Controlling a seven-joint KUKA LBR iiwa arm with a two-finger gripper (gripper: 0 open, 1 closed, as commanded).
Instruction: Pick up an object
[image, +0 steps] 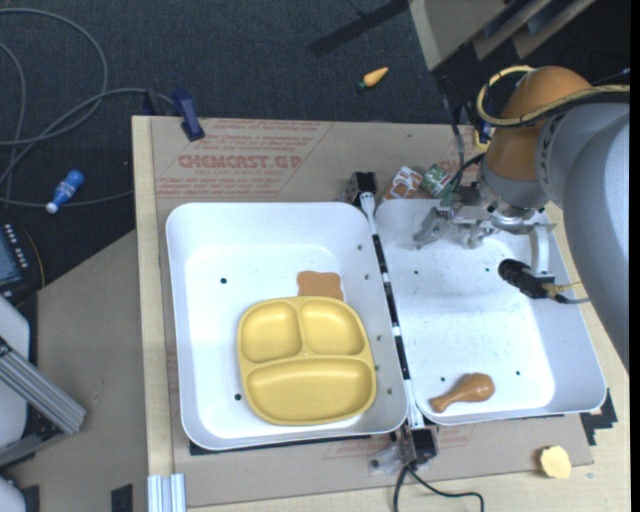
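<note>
Yellow tray (305, 372) and toast (320, 285) lie in the left bin (190, 260); a drumstick (463, 392) lies in the right bin (560, 370). End effector (455, 228) hangs there, fingers spread apart, gripping nothing.

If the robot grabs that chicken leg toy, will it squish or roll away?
The chicken leg toy looks like smooth, hard plastic, so it probably won't squish. Its fat rounded end may roll or slip if nudged. It seems small and likely light, lying alone near the right bin's front edge.

Red print "CHEMCAST GP" (240, 160) across cardboard sheet (260, 150) under bins, smaller red lines above and below too blurry to read.
</note>
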